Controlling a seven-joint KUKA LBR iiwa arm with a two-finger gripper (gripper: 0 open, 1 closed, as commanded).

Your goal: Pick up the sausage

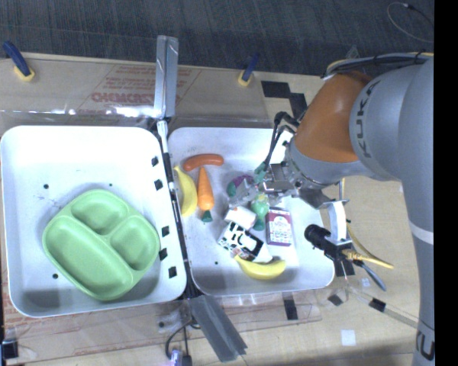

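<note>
Hidden or unclear: we cannot tell whether the gripper point(269, 181) has its fingers spread or pressed together; the arm's wrist and orange band point(332, 124) cover it from above, and small items crowd beneath it. We make out something purple and green point(241, 183) there, but not what it is. The arm itself is cut off at the right.

Right bin point(214, 280): the sausage point(203, 160) lies near the far wall, left of centre, in bare white floor. Its long axis runs left to right, slightly bowed, ends apart from the walls. Just below it a carrot point(204, 189) points toward it, with a yellow banana point(187, 192) beside the carrot along the bin's left wall. The gripper sits well to the sausage's right, apart from it.

Centre to near edge: a small pink-red box point(279, 228), a black-and-white item point(237, 239), a second banana point(262, 268).

Left bin point(15, 204): a green divided plate point(101, 242), with open floor toward the far wall.
</note>
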